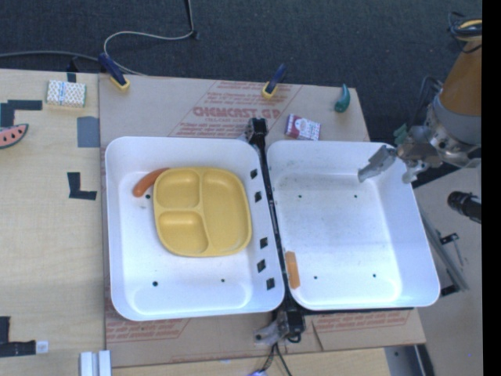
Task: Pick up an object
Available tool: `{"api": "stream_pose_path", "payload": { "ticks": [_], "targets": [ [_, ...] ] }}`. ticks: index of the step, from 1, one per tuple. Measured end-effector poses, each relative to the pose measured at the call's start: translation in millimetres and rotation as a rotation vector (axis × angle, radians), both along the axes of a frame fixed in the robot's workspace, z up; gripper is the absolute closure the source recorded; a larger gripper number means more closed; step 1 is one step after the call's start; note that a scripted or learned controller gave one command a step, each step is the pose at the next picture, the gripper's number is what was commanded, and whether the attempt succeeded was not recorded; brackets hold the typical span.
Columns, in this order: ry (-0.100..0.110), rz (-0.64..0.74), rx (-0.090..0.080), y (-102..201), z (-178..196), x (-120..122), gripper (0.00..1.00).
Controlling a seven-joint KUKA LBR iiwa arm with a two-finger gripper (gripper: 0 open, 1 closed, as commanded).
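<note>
The tabletop (47, 233) is pale wood, with a cardboard sheet (227, 108) laid over its middle. On the cardboard sit two white bins side by side: the right bin (407, 288) lies just under and left of the jaws, and the left bin (125, 288) is well apart from them, further left. A small red packet (301, 127) lies on the cardboard left of the jaws, near the right bin's far edge. Far left of the jaws, a patterned block (66, 93) and a watermelon-slice toy (11, 136) rest on the bare wood, with black tape marks (77, 187) nearby.
</note>
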State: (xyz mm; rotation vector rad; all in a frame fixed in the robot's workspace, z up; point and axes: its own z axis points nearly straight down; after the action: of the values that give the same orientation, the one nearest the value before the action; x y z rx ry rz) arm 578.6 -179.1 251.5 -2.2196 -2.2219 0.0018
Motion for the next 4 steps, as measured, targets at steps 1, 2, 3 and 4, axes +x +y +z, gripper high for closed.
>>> {"api": "stream_pose_path", "payload": {
  "ticks": [1,2,3,4],
  "targets": [
    [0.003,0.0,0.002,14.0,-136.4,25.6,0.0],
    [-0.004,0.001,0.0,41.7,-165.5,74.5,0.0],
    [-0.005,0.003,-0.003,41.3,-155.5,74.7,1.0],
    [-0.005,0.003,-0.003,41.2,-155.7,74.6,0.0]
  ]
}}
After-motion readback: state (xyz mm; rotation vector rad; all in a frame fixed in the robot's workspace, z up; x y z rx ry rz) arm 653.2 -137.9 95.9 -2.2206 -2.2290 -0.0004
